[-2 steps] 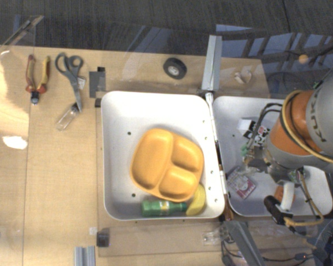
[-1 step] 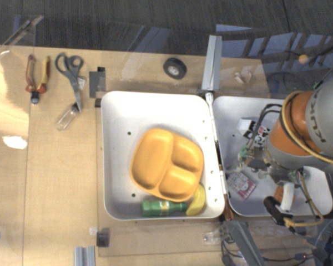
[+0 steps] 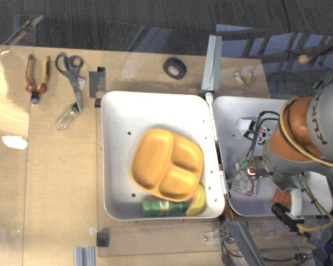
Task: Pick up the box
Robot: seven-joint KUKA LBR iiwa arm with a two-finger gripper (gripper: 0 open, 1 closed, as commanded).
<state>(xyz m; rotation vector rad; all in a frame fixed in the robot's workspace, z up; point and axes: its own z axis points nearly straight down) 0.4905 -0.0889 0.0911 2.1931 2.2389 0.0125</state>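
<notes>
A small flat box (image 3: 245,187) with red and white print lies at the front left corner of the right bin (image 3: 228,121). The grey arm with its orange band (image 3: 291,140) reaches down into this bin from the right. Its gripper (image 3: 251,169) is low over the bin floor, just behind the box and close above its far edge. The wrist and its cables hide the gripper's tips, so contact with the box cannot be judged.
The left bin (image 3: 116,148) holds a yellow divided plate (image 3: 167,163), a green bottle (image 3: 164,206) and a yellow fruit (image 3: 197,201) at its front wall. An orange and white object (image 3: 288,198) lies in the right bin. Scissors (image 3: 72,76), pliers (image 3: 36,76) and a tape roll (image 3: 175,67) rest on the bench.
</notes>
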